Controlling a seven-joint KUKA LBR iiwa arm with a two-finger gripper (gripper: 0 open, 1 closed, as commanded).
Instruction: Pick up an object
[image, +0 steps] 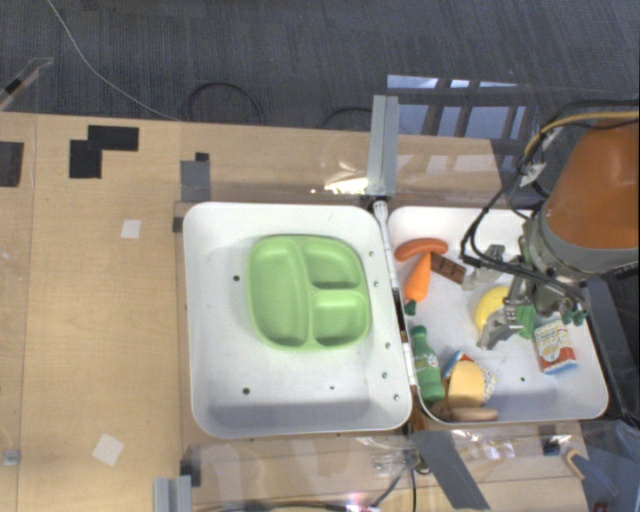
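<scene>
Camera view showed grey arm's claw (508, 325) low in right white bin (596, 395), beside round yellow fruit (489, 303), claw's opening impossible to tell, green divided plastic tray (306, 290) centred in left white bin (215, 400).

The wooden bench (90, 330) carries two white bins: left bin (215, 400) at 6 o'clock, right bin (585, 395) at 4 o'clock.

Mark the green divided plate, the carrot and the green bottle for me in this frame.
green divided plate (305, 290): camera view, on the ridge between its compartments.
carrot (418, 278): camera view, middle of its orange body.
green bottle (427, 365): camera view, mid-body, beside the bin's left wall.
</scene>
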